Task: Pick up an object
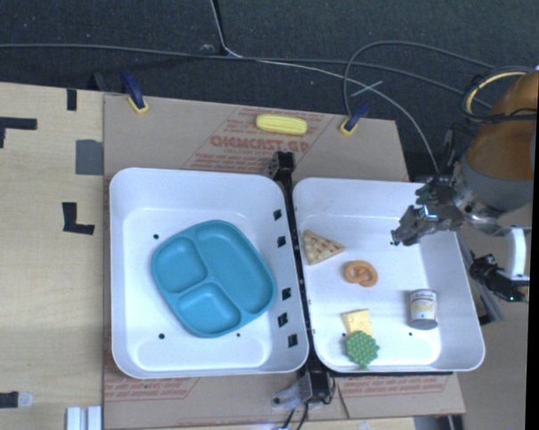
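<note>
Gripper [410, 230] sat over the upper right part of the right bin [458, 289], near its far right wall, reaching in from the right. Fingers were dark and small in the frame; could not tell whether they were apart or together. Nothing was visible between them.

Candidate objects, relative to the fingers:
- Small can [421, 308]: below the fingers and just to their right, upright, near the bin's right wall. Apart from the fingers.
- Pretzel [360, 274]: below and left of the fingers, mid-bin.
- Cracker triangle [321, 247]: well left of the fingers, slightly lower, by the divider between the bins.
- Yellow block [357, 321]: below and left, further down than the pretzel.
- Green broccoli-like piece [362, 349]: touching the yellow block's lower edge, near the bin's front wall.

Left bin [125, 248] held a blue divided tray [212, 277], well left of the fingers. A yellow corn-like item [281, 125] lay on the cardboard [166, 138] outside both bins, up and left of the fingers.
</note>
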Controlling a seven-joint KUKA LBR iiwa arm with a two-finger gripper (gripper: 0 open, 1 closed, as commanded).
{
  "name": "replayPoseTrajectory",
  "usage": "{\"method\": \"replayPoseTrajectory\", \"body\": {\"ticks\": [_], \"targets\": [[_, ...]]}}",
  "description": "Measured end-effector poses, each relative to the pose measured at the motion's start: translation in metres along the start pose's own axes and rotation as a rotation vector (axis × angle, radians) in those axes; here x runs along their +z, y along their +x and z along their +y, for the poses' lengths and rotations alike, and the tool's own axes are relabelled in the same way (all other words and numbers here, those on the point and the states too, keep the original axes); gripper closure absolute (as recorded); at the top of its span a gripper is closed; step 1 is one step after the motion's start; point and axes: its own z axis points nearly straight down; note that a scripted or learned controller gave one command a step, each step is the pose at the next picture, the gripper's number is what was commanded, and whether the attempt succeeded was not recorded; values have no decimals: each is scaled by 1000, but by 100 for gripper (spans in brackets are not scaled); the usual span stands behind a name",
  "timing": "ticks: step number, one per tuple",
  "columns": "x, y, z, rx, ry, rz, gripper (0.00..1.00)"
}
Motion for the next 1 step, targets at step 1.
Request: {"method": "replayPoseTrajectory", "body": {"ticks": [1], "targets": [[-53,0,1,0,-1,0,100]]}}
